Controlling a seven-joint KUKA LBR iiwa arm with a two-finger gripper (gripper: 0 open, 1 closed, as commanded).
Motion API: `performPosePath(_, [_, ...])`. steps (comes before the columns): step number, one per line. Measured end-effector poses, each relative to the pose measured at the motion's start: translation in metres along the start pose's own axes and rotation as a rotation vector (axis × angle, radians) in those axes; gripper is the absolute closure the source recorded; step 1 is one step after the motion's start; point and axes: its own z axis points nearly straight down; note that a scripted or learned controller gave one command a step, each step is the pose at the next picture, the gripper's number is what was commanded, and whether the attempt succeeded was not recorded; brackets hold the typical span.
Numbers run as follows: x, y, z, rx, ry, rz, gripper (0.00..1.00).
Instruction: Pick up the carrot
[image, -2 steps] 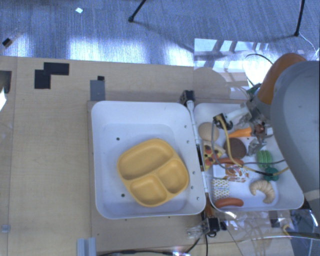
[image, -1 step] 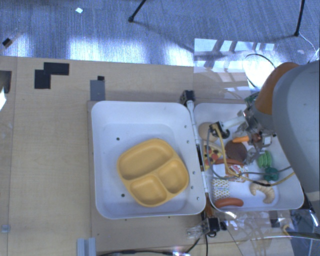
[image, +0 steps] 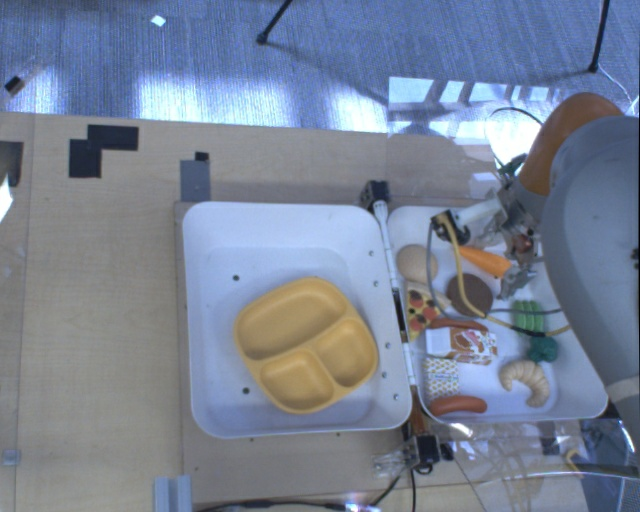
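1. My arm (image: 600, 220) runs off the right edge of the frame and covers the right side of the right bin (image: 575, 405).
2. My hand (image: 515, 250), at centre right, is too cluttered with cables to make out.
3. The carrot's (image: 482, 261) right end disappears under my hand.
4. The printed packets (image: 455, 345) are too small to read.
5. The worktop (image: 90, 330) is cut off at the left and bottom edges.

No text, label, brand, number or sign can be read on anything in the camera view.
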Motion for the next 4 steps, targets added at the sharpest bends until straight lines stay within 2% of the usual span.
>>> performPosePath(1, [-0.028,-0.039,-0.001,0.001,0.002,0.006,0.00])
performPosePath(2, [-0.065,-0.057,-0.002,-0.002,0.005,0.000,0.00])
performPosePath(3, [-0.013,0.000,0.000,-0.002,0.001,-0.077,0.00])
performPosePath(4, [-0.057,-0.032,-0.001,-0.001,0.003,0.003,0.00])
